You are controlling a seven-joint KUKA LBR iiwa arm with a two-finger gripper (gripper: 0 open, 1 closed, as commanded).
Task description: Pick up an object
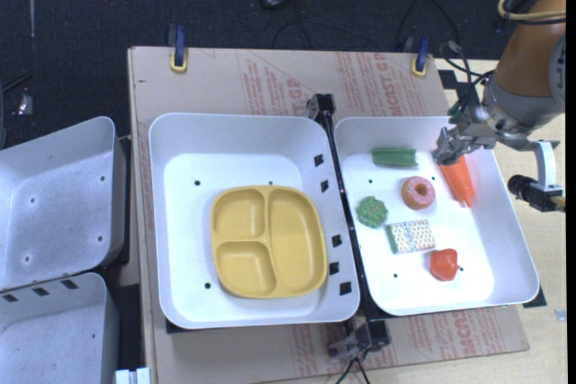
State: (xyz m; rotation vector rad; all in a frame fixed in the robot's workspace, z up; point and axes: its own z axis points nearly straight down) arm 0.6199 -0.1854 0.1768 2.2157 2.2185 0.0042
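Note:
The right bin (504,220) holds several toy foods. An orange carrot (462,183) lies near the bin's far right side, pointing toward the front. My gripper (453,147) sits right over the carrot's upper end, which is hidden beneath it. I cannot see whether the carrot is gripped. To the left lie a green pickle (394,157), a pink-iced donut (418,192), a green leafy piece (371,211), a patterned rectangular block (411,236) and a red pepper-like piece (443,264).
The left bin (180,193) contains a yellow divided plate (268,240). A black divider (337,184) runs between the two bins. The arm's orange band (526,49) hangs over the bench's back right corner. Spare white bins (54,193) lie off to the left.

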